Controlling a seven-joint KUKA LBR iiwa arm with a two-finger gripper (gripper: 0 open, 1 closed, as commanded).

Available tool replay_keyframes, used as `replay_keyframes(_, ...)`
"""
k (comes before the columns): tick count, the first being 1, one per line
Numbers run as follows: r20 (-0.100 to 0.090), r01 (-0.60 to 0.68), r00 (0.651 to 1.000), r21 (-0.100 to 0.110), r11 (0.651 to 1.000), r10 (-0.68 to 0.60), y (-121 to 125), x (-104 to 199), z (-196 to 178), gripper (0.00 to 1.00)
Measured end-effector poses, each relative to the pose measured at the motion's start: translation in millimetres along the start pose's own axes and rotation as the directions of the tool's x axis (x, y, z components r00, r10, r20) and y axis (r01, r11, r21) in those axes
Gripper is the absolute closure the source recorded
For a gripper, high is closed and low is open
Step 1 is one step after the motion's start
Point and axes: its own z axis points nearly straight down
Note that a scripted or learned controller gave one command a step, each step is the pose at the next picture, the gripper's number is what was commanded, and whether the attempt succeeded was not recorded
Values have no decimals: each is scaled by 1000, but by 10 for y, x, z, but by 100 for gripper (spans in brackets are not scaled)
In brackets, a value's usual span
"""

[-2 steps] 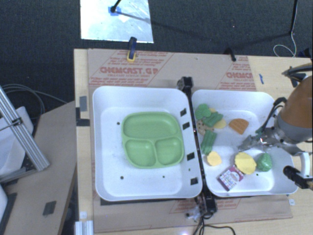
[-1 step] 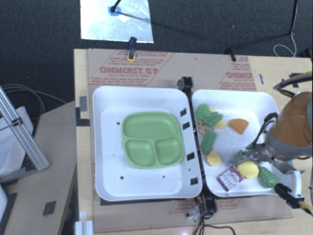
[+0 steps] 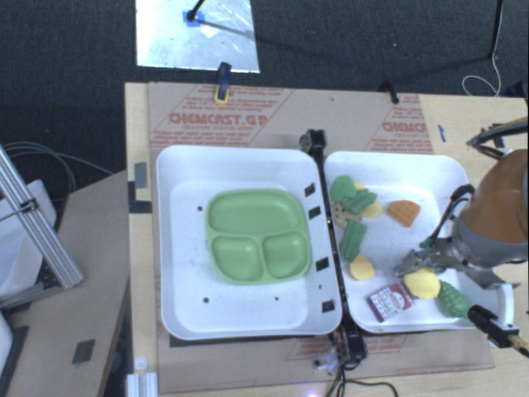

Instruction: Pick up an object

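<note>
Two white bins [image 3: 178, 222], one green tray [image 3: 255, 235], one red packet [image 3: 389, 302].

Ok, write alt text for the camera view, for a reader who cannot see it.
A grey robot arm with an orange band reaches from the right into the right white bin, its gripper low beside a yellow lemon-like toy. Toy foods and a small red packet lie scattered there; the left bin holds a green divided tray.

The tabletop [image 3: 140, 139] carries a printed cardboard sheet [image 3: 273, 114]; two white bins [image 3: 178, 246] sit side by side on it.
</note>
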Motion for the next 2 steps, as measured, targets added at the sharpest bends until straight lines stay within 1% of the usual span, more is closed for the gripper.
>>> replay_keyframes(1,-3,8,1000,3,1000,-8,-20,759,111,100)
replay_keyframes(2,-2,13,1000,-13,1000,-13,671,1318,-962,100)
